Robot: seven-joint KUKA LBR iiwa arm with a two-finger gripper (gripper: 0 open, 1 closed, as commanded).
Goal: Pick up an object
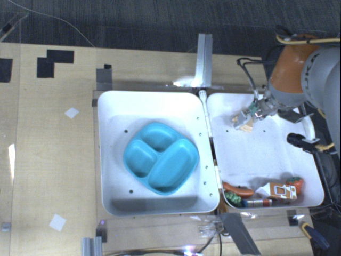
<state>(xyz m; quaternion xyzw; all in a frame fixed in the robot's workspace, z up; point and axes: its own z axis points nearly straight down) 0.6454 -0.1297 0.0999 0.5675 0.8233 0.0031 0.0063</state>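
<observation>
My gripper (pixel 252 112) hangs over the far part of the right bin (pixel 266 153), below the arm's orange band (pixel 287 71). A small tan and white object (pixel 243 123) lies right at the gripper's tip, either touching it or just under it; I cannot tell which. Along the right bin's near wall lie an orange-red sausage-like piece (pixel 237 189), a green item (pixel 230 198), a brown and white packet (pixel 277 191) and an orange carrot-like piece (pixel 297 184).
The left bin (pixel 114 143) holds a blue divided plate (pixel 161 158). A metal post (pixel 204 57) stands behind the wall between the bins. Black cables (pixel 303 141) run along the right bin's right rim.
</observation>
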